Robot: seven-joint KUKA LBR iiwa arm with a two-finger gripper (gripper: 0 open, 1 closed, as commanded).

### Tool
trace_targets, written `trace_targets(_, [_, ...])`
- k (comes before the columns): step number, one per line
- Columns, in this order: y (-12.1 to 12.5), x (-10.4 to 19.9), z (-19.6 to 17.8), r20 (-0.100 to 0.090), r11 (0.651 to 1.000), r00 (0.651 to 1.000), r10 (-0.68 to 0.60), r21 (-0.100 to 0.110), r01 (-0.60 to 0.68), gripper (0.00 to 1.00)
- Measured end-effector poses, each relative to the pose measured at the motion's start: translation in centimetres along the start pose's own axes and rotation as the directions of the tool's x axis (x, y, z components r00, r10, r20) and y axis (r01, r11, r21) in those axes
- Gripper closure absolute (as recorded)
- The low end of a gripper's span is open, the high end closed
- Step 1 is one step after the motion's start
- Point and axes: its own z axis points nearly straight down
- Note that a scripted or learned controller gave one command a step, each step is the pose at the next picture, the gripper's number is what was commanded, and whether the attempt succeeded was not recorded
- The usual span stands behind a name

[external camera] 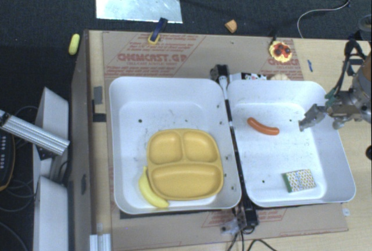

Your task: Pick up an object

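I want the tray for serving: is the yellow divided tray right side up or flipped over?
Right side up. The yellow divided tray in the left bin shows its three hollow compartments facing up.

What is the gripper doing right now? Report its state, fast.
Gripper: over the right bin, right of the hot dog, nothing seen in its grasp; open or closed cannot be told.

The arm (357, 70) was cut off at the frame's right edge; the banana (150, 192) lay partly hidden under the yellow plate (185, 162); the gripper (309, 119) was too blurred to read.
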Motion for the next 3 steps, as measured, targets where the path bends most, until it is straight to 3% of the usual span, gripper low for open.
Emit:
trace_targets(1, [4.4, -1.2, 12.5, -0.001, 1.000, 1.000, 0.002, 0.004, -0.002, 0.00])
trace_targets(2, [7.6, 3.0, 14.2, -0.001, 1.000, 1.000, -0.001, 0.000, 0.001, 0.00])
trace_targets(3, [9.1, 5.0, 19.5, -0.001, 1.000, 1.000, -0.001, 0.002, 0.001, 0.00])
